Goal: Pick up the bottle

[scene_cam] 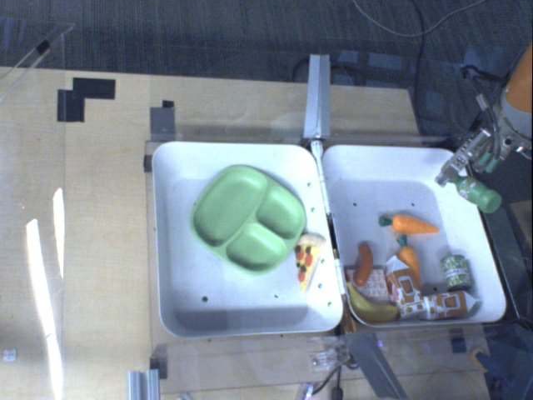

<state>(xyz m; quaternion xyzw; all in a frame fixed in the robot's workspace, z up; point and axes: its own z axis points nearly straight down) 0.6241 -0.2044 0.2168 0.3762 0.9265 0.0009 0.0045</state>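
Bottle, green, sits clamped between the fingers of the tool, lifted over the far right edge of the right bin. Below it lie two carrots, a sausage, a banana and a small can. The left bin holds a green divided plate and a pizza slice.

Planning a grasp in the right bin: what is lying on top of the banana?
A small carton and a sausage lie over the banana in the right bin. Its yellow lower edge shows at the front left corner; the rest is covered.
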